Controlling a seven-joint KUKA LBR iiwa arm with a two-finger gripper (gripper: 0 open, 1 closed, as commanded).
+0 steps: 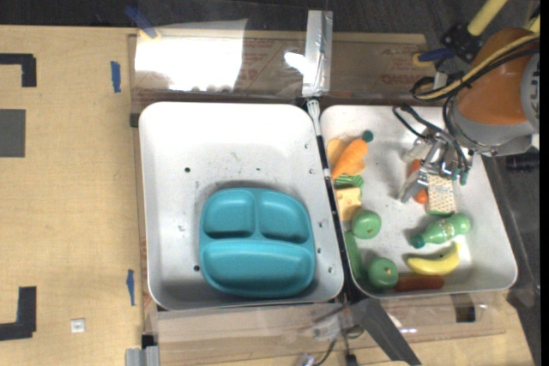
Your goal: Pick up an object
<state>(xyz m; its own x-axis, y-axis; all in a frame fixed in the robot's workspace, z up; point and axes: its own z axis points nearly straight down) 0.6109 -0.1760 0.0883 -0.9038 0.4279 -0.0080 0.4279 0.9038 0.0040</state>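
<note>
Down at the near edge we've got the teal divided tray point(256, 249), sitting low in the left bin point(171, 141), three compartments facing up. Moving right, over the divider, we're in the right bin point(493, 266) and it's busy: an orange carrot point(349, 157) up top along the left wall with a green bit just below it, a pale yellow block point(347, 203) under that, then a green apple point(366, 225), and another round green piece point(382, 272) near the front wall. Further right we see a green toy bottle point(443, 230) lying on its side, with a yellow banana point(434, 262) just in front of it, near touching. Above those, the gripper point(426, 176) hangs low over the bin beside a white speckled piece point(441, 198) and a small orange-red bit; we can't tell how far its fingers are parted, or whether anything sits between them. On the far right, the arm's orange band point(496, 94) reaches in
</note>
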